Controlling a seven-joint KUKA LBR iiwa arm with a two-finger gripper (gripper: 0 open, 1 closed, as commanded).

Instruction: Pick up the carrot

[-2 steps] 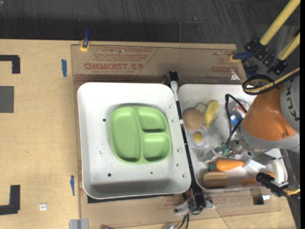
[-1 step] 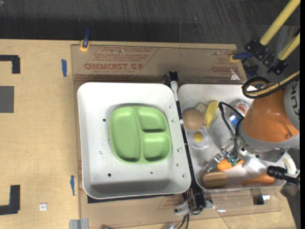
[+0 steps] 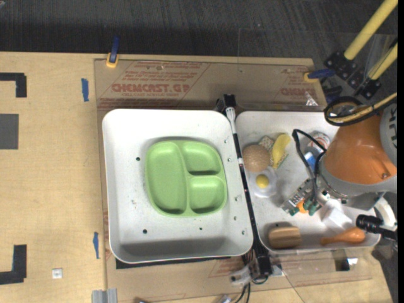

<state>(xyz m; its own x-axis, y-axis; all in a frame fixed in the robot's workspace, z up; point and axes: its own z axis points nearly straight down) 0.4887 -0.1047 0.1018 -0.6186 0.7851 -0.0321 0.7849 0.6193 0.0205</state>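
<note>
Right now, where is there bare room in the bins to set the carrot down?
The left bin has bare white floor all around the green divided plate, widest along its left and front. The right bin is crowded: a brown egg, banana, small yellow piece, bread-like block, the carrot and the gripper.

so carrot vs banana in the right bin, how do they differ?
The carrot is orange; the banana is yellow. The carrot lies nearly level along the right bin's near edge, beside a brown block; the banana lies at a slant near the far edge, beside a tan round thing. The carrot looks slimmer. Both lie loose, apart from the gripper.
</note>
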